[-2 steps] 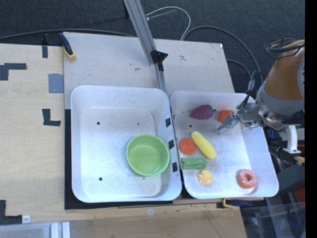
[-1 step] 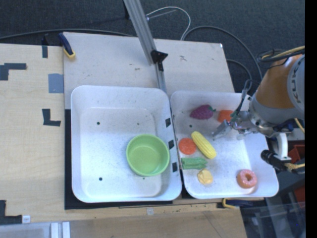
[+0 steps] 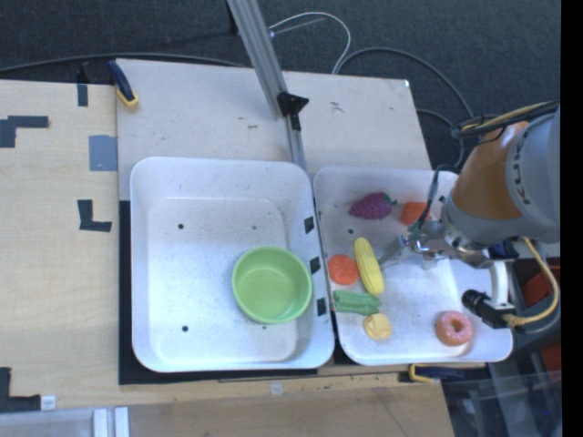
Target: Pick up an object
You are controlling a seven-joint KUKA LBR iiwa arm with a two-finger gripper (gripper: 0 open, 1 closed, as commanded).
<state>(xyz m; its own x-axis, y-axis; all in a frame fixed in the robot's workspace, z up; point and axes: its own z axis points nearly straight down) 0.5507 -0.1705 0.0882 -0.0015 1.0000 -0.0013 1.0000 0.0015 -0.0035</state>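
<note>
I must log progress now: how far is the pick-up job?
Done: the arm has reached into the right bin, and the gripper is low beside the corn. In hand: nothing visibly held. Left: grasping and lifting; the corn, purple fruit, donut and the green bowl in the left bin all lie in place.

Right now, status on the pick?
Gripper low in right bin, beside yellow corn; nothing visibly held. Orange round piece and green piece crowd the corn. Green bowl in left bin.

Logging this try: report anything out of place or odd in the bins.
Nothing stands out. The green bowl sits upright in the left bin; the corn, doughnut and other toy foods lie loose in the right bin, unspilled.
</note>
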